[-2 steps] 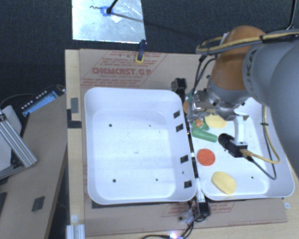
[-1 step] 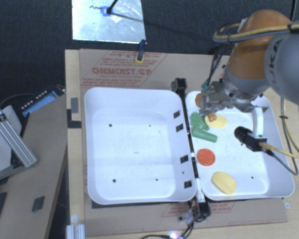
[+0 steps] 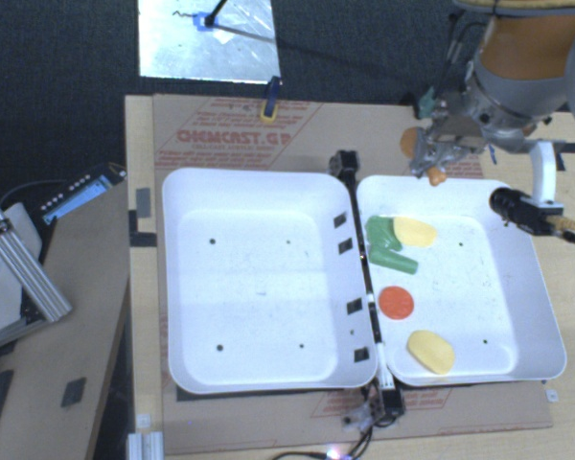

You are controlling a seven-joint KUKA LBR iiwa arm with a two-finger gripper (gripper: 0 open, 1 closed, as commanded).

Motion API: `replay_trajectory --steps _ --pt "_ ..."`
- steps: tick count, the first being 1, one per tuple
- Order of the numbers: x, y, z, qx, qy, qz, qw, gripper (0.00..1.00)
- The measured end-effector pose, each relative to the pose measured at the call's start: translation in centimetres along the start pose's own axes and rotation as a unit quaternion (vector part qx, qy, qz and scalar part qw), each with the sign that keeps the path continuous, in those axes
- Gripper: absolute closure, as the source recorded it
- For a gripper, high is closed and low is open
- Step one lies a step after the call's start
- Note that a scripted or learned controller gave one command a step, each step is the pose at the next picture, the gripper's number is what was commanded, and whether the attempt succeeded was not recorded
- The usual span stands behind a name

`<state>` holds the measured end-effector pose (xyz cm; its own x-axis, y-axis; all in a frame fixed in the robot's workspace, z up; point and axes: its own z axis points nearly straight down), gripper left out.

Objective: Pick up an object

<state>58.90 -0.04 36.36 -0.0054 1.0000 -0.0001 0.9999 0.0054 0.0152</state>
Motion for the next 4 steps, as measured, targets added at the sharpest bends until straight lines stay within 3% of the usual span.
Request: replay_trajectory --steps 1,2,3,4 --pt "9.5 -2.8 9.9 0.012 0.002 -0.004 0.9999 1.00" --pt "4.0 -3.7 6.6 0.006 0.000 0.004 1.0000 1.00" --pt "1.2 -3.1 -1.8 0.002 0.000 0.003 1.0000 1.00" --pt "5.0 -4.9 10.1 0.013 0.000 0.000 0.9999 1.00"
